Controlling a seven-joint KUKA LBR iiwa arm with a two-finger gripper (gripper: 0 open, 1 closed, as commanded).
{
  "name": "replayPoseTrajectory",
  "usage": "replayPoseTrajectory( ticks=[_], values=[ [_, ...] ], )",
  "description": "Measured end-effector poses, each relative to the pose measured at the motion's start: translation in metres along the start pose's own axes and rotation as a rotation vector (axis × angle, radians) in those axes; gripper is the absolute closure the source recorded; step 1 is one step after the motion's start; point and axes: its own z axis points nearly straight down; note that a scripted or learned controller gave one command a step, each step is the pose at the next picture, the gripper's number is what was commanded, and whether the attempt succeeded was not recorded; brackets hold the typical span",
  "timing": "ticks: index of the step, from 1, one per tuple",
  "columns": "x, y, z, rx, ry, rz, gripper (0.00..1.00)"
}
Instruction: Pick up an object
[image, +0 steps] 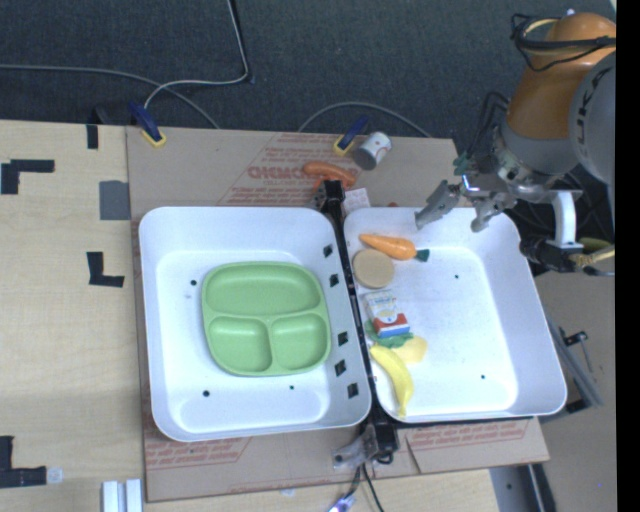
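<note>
The toy carrot lies on its side at the far left corner of the right bin, orange with a green tip pointing toward the bin's middle. It sits just beside a tan round disc, with a small printed carton and a yellow banana strung along the same left wall below it. That crowding looks like the main risk: a descent slightly off could land a finger on the disc or the bin wall, and the carrot, being slim and round, could roll or squirt away from closing fingers. The gripper hangs above the bin's far edge, near the carrot but apart from it, its two fingers spread wide and holding nothing. In the left bin sits a green divided plate.
</note>
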Motion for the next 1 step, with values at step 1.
replayPoseTrajectory(
  ticks=[1],
  values=[
    [0.0324, 0.0186, 0.0559, 0.001, 0.001, -0.001, 0.00]
  ],
)
